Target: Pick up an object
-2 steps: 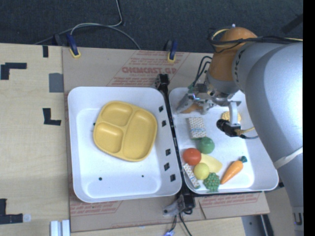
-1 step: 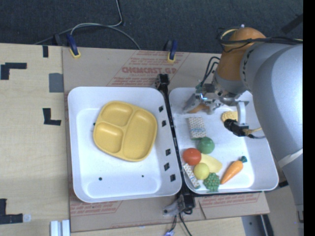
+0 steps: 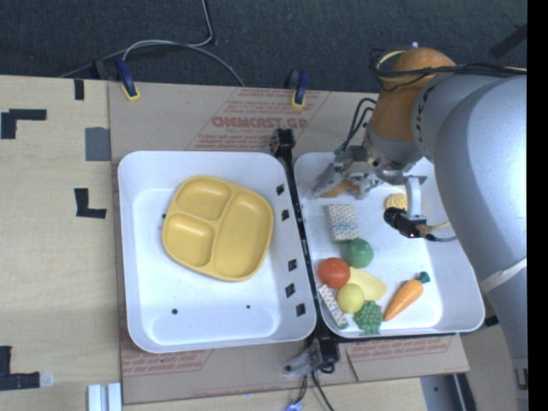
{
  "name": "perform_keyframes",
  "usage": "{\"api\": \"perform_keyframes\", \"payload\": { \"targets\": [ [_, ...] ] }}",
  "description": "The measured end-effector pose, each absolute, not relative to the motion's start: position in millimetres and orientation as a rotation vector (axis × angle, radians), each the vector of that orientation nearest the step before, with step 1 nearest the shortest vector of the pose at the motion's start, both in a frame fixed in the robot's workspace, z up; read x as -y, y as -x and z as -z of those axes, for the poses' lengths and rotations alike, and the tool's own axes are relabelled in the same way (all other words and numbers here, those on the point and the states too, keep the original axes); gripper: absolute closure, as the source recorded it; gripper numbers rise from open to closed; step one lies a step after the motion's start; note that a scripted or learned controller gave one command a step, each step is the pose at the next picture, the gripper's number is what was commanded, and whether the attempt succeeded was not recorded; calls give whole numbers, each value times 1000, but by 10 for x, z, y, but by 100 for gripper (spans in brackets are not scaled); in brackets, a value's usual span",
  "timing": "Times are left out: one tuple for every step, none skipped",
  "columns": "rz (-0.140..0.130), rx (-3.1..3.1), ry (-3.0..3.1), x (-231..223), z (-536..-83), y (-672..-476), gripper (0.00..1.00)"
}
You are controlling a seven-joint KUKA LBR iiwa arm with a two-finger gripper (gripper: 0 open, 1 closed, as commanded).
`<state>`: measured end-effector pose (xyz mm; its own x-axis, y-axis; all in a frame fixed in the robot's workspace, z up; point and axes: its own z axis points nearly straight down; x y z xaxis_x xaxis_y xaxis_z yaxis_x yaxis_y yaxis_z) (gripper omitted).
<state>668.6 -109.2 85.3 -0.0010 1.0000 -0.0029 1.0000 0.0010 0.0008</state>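
Object nearest the pincer (image 3: 338, 181): a patterned block (image 3: 342, 221), lying flat in the upper part of the right bin (image 3: 428, 264), just below the tool and apart from it. Further candidates lower in the same bin: green ball (image 3: 359, 252) just below the block; red tomato (image 3: 334, 272) and yellow lemon (image 3: 349, 298) close together near the bin's left wall; broccoli (image 3: 369, 317) at the bottom edge; carrot (image 3: 404, 298) lying at a slant to the right of the lemon. Left bin (image 3: 154, 298) on the same table (image 3: 51, 144), occupied by a yellow divided plate (image 3: 217, 227), well apart from the tool. Arm (image 3: 479, 144) reaching in from the right, wrist bent down over the top left corner of the right bin. Pincer low over the bin floor near that corner, nothing visibly held; whether wide or narrow, impossible to tell at this angle. Step in hand, as judged: approach, with no grasp made and every item resting on the bin floor. Next move, as judged: settle on one target, most likely the block as the closest; centre over it, clear of the ball beside it and of the bin wall; descend to straddle it, close, then lift straight up. Main hazard: closing short of the block or nudging it aside.
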Motion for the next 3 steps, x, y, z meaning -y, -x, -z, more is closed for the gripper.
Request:
{"api": "perform_keyframes", "payload": {
  "targets": [
    [3, -2220, -2219, 1024, -852, -6685, 0],
    [3, -2220, -2219, 966, -850, -6684, 0],
    [2, -2222, -2220, 1166, -855, -6685, 0]
  ]
}}
